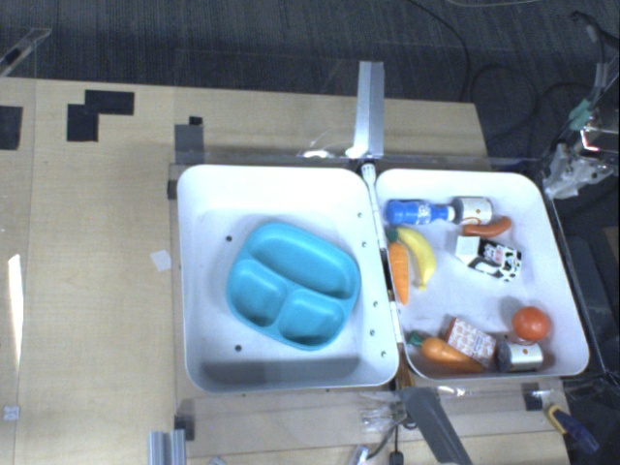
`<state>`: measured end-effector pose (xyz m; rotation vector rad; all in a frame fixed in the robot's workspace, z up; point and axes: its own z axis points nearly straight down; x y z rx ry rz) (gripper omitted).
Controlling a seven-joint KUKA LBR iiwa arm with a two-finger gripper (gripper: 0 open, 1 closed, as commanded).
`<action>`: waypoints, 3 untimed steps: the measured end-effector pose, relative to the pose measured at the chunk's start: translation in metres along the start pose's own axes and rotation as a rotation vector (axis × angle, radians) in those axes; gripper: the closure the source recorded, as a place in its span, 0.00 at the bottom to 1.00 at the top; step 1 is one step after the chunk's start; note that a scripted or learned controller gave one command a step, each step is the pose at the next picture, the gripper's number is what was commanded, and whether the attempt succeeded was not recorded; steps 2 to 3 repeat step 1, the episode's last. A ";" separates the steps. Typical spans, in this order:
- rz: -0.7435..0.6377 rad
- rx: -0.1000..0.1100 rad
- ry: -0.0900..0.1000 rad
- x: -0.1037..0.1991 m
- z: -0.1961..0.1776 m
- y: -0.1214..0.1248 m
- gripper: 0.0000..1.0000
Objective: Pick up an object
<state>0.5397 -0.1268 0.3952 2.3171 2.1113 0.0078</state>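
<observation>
Here the banana [418, 255] lies well apart from the tool [579, 166], its state unreadable.

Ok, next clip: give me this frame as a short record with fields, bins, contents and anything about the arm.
left bin: holds a blue divided plate
right bin: blue bottle, banana, carrot along the left wall, sausage, patterned box, tomato, second carrot, small can
arm: grey part at the right edge, outside both bins
object picked: none seen lifted
</observation>
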 end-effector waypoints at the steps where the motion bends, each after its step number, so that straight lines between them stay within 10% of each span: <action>1: 0.001 0.001 -0.001 -0.032 -0.036 -0.007 1.00; 3: 0.001 0.001 -0.001 -0.032 -0.036 -0.007 1.00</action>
